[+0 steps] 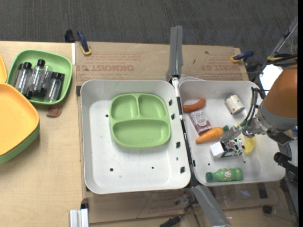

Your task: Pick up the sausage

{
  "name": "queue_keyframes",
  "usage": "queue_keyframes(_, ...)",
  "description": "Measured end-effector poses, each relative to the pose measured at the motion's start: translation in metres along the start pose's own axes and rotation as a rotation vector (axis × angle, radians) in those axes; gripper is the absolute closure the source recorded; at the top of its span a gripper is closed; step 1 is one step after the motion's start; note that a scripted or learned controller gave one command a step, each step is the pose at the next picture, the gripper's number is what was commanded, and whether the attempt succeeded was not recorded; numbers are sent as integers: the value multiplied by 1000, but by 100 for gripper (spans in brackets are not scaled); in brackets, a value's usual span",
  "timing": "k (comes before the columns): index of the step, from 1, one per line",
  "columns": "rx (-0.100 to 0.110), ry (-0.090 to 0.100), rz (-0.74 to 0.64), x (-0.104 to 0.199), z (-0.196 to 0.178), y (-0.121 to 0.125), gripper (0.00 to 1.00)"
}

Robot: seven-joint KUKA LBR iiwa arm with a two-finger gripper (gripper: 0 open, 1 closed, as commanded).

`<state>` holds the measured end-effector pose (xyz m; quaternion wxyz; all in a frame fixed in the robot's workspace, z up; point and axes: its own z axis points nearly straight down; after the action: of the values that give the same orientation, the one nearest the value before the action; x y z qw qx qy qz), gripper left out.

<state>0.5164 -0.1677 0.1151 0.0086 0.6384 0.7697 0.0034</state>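
Observation:
The sausage [194,105] is a short orange-red piece lying at the upper left of the right bin [208,90], close to the divider. My gripper [235,133] reaches in from the right and hangs low over the middle of that bin, to the right of and below the sausage and well apart from it. It sits just above a white printed carton [228,147], beside the leafy end of a toy carrot [209,135]. Nothing of the sausage is near its tip.
A pink packet [200,121] lies just below the sausage. A white cylinder [233,104] lies right of the sausage, a yellow item [249,144] is by the carton, and a green bottle [224,175] is near the front wall. The left bin [94,141] holds a green divided plate [140,119].

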Motion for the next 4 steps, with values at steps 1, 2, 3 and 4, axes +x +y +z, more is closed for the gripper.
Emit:
queue_keyframes(1,15,12,-390,55,24,32,0)
queue_keyframes(2,13,11,-444,-1,24,54,0)
queue_keyframes(3,11,10,-438,-2,15,55,100)
queue_keyframes(4,16,8,-137,23,25,96,100)
